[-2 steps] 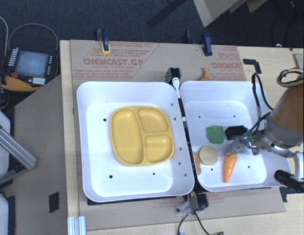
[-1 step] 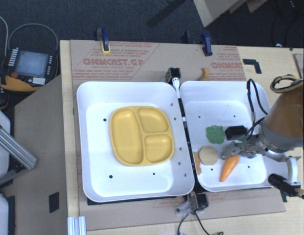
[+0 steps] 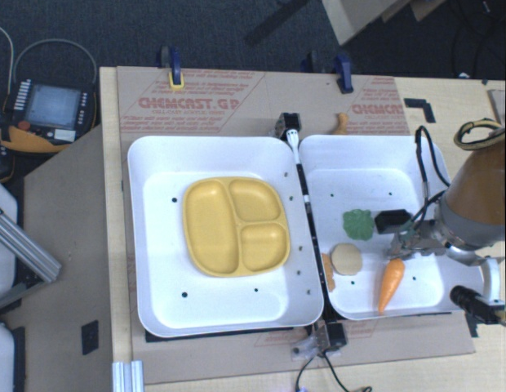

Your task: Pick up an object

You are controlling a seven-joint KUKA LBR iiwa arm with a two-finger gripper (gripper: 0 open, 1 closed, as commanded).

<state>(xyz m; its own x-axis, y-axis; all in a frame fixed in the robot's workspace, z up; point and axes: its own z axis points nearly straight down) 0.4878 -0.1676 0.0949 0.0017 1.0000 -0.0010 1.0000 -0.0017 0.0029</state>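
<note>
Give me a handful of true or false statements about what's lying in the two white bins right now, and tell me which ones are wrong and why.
1. The yellow three-compartment plastic plate lies in the left white bin. True.
2. The orange toy carrot lies in the left bin. False: it lies in the right white bin.
3. The green leafy toy vegetable sits on the yellow plate. False: it rests on the right bin's floor.
4. The round beige toy piece lies between the green vegetable and the right bin's near edge. True.
5. The grey arm reaches over the right bin. True.
</note>
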